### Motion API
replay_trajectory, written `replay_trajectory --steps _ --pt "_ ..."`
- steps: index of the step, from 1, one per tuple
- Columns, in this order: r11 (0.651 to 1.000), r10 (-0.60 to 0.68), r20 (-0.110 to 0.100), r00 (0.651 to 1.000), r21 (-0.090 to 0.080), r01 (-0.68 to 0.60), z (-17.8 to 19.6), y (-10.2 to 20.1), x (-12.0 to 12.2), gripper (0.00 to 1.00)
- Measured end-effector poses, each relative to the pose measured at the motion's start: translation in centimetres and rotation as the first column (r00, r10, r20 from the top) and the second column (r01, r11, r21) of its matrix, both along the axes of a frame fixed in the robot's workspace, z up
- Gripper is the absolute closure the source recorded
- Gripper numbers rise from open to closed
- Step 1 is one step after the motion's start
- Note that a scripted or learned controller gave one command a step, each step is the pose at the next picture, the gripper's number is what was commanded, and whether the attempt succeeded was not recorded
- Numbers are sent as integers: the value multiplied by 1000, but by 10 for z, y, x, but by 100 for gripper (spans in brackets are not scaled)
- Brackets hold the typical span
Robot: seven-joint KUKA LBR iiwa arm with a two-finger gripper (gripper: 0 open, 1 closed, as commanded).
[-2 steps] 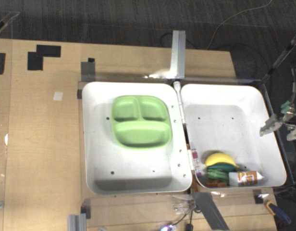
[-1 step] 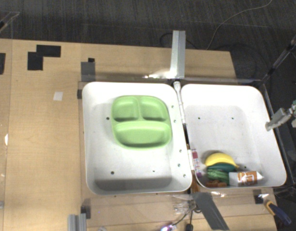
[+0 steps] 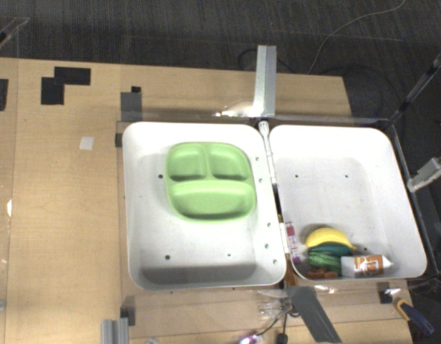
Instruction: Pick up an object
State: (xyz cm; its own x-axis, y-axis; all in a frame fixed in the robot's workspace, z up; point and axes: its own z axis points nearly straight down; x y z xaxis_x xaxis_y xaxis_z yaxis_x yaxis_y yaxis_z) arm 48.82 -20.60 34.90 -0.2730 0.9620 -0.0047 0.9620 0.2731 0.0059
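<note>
In the near corner of the right bin (image 3: 335, 170) lies a small pile of objects. It includes a yellow banana-like piece (image 3: 328, 236), a dark green item (image 3: 328, 249) beneath it, a red and green piece (image 3: 321, 261), and a white bottle with an orange label (image 3: 364, 265) lying on its side. A thin tube-like item (image 3: 291, 238) lies along the divider between the bins. The left bin (image 3: 145, 213) holds a green divided plate (image 3: 210, 180), set toward its far half.
A metal post (image 3: 266, 81) stands behind the seam between the bins. A grey bracket (image 3: 429, 173) sticks in beside the right bin's outer rim. Black markers (image 3: 63, 83) sit on the wooden bench at the far left.
</note>
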Motion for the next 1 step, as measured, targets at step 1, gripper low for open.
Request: replay_trajectory --steps 1 --pt "844 -536 -5 844 3 536 -87 18 14 0"
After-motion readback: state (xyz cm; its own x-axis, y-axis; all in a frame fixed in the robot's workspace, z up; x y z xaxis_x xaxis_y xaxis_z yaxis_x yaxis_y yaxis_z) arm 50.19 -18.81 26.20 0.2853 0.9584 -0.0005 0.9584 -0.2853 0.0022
